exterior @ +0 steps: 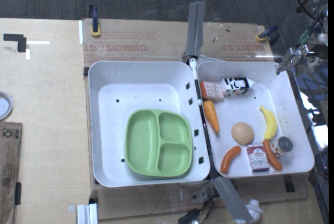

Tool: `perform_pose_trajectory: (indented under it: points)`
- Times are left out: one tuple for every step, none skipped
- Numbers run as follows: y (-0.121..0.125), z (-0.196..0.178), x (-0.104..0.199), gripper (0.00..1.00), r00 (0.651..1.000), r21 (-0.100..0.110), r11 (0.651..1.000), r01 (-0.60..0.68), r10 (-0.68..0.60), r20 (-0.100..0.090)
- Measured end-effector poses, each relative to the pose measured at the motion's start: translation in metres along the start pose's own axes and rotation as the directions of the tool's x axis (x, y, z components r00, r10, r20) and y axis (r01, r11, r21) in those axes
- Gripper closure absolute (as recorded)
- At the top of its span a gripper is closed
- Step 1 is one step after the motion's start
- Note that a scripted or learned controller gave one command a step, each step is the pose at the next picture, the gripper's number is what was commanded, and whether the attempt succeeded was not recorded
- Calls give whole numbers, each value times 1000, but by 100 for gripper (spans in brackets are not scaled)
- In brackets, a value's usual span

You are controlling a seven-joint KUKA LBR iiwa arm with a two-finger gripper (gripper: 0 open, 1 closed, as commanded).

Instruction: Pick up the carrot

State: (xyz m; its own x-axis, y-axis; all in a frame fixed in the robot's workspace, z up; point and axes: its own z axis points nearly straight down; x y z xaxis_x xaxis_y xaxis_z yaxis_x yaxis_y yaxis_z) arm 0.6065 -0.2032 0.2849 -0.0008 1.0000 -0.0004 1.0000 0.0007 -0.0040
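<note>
1. Left bin [104,113]: holds a green divided plate [158,143], lying flat toward its front right.
2. Right bin [289,108]: holds the small items.
3. Carrot [211,115]: lies along the right bin's left wall, thick end toward the back, just in front of a red-orange packet [212,90].
4. Banana [270,122]: right of centre, near a tan ball [242,133].
5. Milk carton [237,85]: at the back, beside the packet.
6. Two sausages [229,158], [272,154] flank a small red box [258,157]; a tin can [284,144] touches the right one.
7. Gripper: cannot tell its state.
</note>
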Motion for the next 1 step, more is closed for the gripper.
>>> perform_pose_trajectory:
  points:
    - [-31,75,5,0,972,-1,972,237,-237,0]
